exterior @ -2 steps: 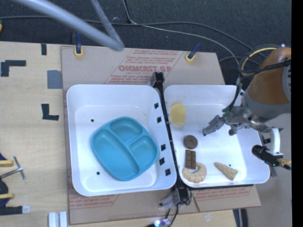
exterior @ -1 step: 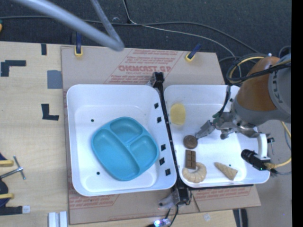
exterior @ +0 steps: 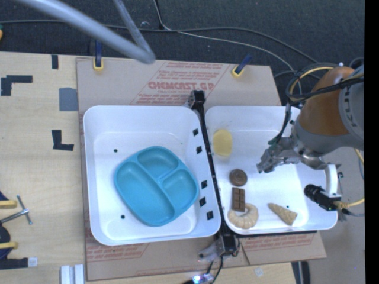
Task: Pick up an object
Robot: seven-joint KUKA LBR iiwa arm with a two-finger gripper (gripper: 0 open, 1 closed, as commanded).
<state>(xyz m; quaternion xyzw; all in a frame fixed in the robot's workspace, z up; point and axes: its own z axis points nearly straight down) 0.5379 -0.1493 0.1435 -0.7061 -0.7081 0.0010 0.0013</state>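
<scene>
While the tool (exterior: 265, 163) hovers over the right white bin (exterior: 260, 114) – grip state unreadable – nothing's lifted; round brown cookie (exterior: 238, 177) sits nearby, grasp still to do.

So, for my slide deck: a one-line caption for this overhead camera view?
Gripper poised over right bin of snacks; blue plate in left bin.
</scene>
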